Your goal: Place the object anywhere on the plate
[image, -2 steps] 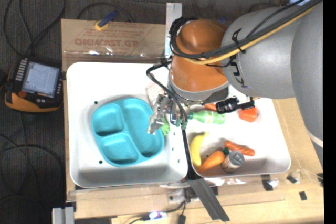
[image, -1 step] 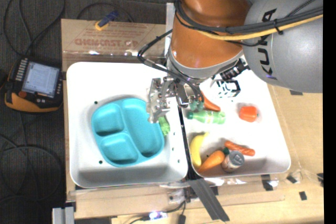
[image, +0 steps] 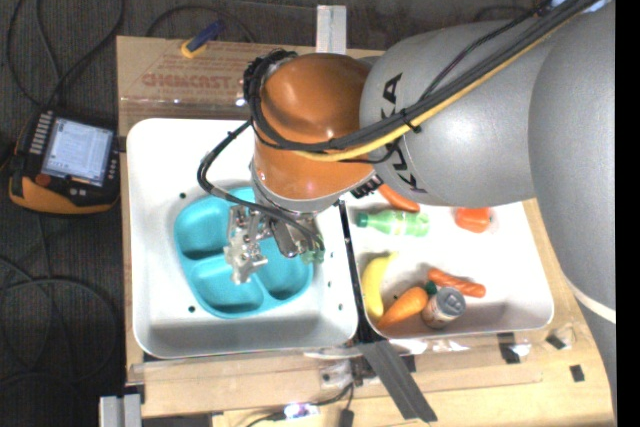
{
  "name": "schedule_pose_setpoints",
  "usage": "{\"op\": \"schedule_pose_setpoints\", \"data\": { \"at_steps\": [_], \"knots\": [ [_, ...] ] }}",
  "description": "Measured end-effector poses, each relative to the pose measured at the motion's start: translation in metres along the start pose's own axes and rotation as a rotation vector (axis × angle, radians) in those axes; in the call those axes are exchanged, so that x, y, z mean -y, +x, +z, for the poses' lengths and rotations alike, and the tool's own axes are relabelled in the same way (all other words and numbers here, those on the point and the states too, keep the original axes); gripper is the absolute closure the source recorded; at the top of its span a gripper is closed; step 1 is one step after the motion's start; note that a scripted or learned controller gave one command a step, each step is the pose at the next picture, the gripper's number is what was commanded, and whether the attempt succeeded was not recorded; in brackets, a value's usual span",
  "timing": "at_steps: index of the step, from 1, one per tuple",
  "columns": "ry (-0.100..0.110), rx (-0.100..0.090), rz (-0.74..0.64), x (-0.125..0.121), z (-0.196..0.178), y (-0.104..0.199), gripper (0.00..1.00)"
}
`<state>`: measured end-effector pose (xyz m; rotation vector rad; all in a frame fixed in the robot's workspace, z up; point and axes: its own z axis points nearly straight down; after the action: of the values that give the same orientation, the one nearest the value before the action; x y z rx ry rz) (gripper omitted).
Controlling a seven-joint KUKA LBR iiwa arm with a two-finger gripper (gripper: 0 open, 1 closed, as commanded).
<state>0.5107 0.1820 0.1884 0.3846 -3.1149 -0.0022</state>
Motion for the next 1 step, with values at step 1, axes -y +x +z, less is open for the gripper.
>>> {"op": "schedule_pose_setpoints", "data": {
  "at_steps": [1],
  "knots": [
    [0.001,0.004,-0.112,0.0270,-0.0585,-0.0546,1.00]
  ]
}}
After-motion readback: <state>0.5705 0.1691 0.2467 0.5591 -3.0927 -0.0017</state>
